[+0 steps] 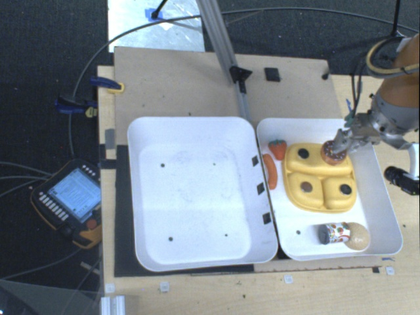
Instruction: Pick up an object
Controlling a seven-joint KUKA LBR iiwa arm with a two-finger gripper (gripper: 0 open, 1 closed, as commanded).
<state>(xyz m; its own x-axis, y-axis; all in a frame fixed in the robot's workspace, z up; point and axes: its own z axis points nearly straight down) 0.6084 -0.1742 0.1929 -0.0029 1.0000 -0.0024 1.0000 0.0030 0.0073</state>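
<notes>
The right bin (pixel 387 205) holds a yellow four-lobed block (pixel 320 179) with dark dots on its lobes. An orange carrot-shaped piece (pixel 270 169) lies along the bin's left wall, and a small orange and green piece (pixel 278 149) lies just behind it. A small printed bottle with a tan cap (pixel 343 234) lies on its side near the front wall. My gripper (pixel 339 147) reaches in from the right and hangs low over the block's far right lobe. A small reddish round thing (pixel 333 155) sits right under its tip; whether it is gripped is unclear.
The left bin (pixel 141 176) stands beside the right one, with black clips (pixel 261 188) along the shared wall. A slanted metal pole (pixel 220 35) rises behind the bins. A teach pendant (pixel 71 199) lies off the bench at the left.
</notes>
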